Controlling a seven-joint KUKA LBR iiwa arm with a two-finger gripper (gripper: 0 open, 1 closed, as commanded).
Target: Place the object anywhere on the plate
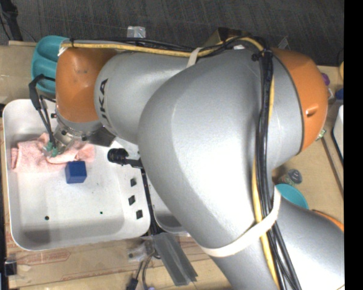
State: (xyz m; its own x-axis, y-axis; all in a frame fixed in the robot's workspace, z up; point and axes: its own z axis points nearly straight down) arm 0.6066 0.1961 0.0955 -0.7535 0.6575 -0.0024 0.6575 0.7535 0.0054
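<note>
The arm [230,150] reaches in over the counter [0,59] and covers most of the right bin; the left bin [24,222] is the landmark for what follows. The pincer [59,145] hangs low over the upper left part of the left bin, its tip down among the folds of a pink cloth [24,153] that lies against the bin's left wall; whether the pincer is parted or closed cannot be told, as the wrist hides it. A blue block [76,172] sits on the bin floor just below and right of the pincer, touching or nearly touching the lower edge of the cloth, and apart from the pincer. A small green item [53,153] shows at the pincer tip on the cloth; its nature is unclear.

Judgement: the step in hand is the pickup, not the placing; nothing is seen gripped. No plate can be made out; a teal thing [48,50] beyond the bin's upper edge may be dishware, but this is uncertain. The next move calls for a secure grip on one object without snagging the cloth, then a clean lift clear of the bin wall.
</note>
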